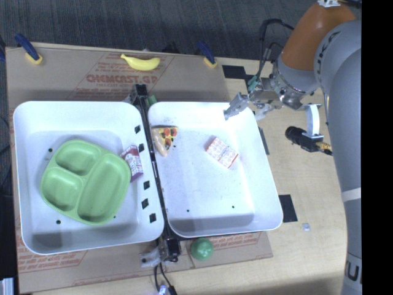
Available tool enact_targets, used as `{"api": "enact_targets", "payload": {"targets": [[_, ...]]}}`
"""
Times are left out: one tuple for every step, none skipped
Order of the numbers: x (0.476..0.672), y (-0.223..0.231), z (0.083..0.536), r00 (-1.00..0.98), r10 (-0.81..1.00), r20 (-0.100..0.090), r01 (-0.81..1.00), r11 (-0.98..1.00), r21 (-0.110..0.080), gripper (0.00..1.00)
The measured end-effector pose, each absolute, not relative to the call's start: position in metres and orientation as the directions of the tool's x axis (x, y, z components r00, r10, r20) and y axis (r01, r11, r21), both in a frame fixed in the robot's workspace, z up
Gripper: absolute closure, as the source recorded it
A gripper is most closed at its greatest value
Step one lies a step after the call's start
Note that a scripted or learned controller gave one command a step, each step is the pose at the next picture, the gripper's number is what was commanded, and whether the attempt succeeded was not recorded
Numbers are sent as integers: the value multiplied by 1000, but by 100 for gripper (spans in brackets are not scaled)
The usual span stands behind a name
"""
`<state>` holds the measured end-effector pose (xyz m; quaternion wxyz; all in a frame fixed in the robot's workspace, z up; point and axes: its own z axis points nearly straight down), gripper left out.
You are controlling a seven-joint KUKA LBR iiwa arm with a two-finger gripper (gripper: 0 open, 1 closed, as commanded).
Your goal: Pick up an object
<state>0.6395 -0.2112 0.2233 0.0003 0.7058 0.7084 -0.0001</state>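
Camera view is showing the gripper (236, 107) hovering at the right bin's (264, 183) far rim, carrying nothing — finger spacing I cannot tell. Nothing is being lifted yet — the red-and-white packet (221, 152) is lying mid-bin.

Grey arm (334, 60) slanting in, wrist low

My arm (344, 72) is thick, smooth grey, with a rounded orange band (310, 32) above the wrist. Black cables loop beside a cluttered metallic wrist. A black fitting, perhaps a connector, juts from its side. A pale ring crosses the lower casing.
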Motion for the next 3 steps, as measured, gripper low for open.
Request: {"api": "enact_targets", "payload": {"targets": [[656,-149,91,-7,1000,1,1000,7,-4,0],[657,-150,102,-10,1000,1,1000,10,-3,100],[657,-93,160,-6,1000,2,1000,6,1,100]]}}
